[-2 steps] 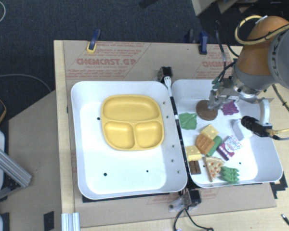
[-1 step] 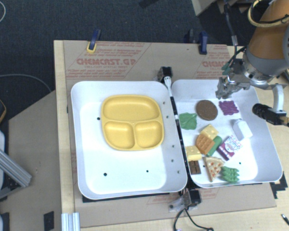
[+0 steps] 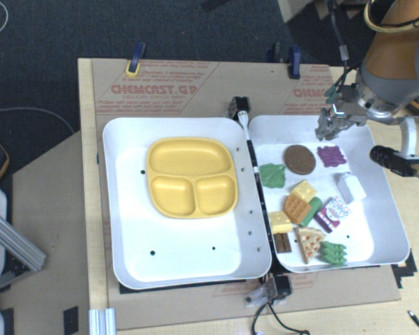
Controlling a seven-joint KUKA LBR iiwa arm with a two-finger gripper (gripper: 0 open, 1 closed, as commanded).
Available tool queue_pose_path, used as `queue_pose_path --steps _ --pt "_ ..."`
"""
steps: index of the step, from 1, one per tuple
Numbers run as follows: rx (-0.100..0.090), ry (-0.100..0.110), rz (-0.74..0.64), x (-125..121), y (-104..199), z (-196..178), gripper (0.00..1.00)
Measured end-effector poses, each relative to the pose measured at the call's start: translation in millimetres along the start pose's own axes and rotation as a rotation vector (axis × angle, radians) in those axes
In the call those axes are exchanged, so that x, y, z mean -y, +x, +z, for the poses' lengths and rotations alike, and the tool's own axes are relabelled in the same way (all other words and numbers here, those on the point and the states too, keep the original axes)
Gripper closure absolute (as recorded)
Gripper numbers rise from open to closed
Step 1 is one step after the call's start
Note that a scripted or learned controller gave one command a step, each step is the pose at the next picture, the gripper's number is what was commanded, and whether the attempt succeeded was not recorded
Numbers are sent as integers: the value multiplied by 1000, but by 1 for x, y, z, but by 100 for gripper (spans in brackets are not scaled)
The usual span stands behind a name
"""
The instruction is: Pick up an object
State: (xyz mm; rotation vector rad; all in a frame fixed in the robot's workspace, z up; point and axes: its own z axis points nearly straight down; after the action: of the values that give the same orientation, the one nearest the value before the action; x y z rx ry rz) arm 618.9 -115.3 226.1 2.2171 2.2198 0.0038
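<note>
My view: left bin holds a yellow divided tray. Right bin holds toy foods: brown patty, purple piece, green leaf, waffle. Gripper hovers over the right bin's far edge; grip state indiscernible. Bench board reads "CHEMCAST GP".

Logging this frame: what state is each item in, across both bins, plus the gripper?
Yellow divided plate: flat in the left bin, compartments bare.
Brown round patty: lying flat in the right bin, untouched.
Purple piece: flat, apart from the patty.
Green leaf: lying near the divider.
Waffle: amid the toy food pile.
Pizza slice: flat, near the front edge.
Gripper: above the bin's back edge, holding nothing.
</note>
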Motion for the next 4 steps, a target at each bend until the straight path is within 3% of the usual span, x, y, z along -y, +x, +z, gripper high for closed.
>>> queue_pose_path --steps 2,3,4 --pt "-4 10 -1 94 77 7 100" --pt "-3 10 0 116 91 10 100" --pt "-3 8 2 117 90 8 100"
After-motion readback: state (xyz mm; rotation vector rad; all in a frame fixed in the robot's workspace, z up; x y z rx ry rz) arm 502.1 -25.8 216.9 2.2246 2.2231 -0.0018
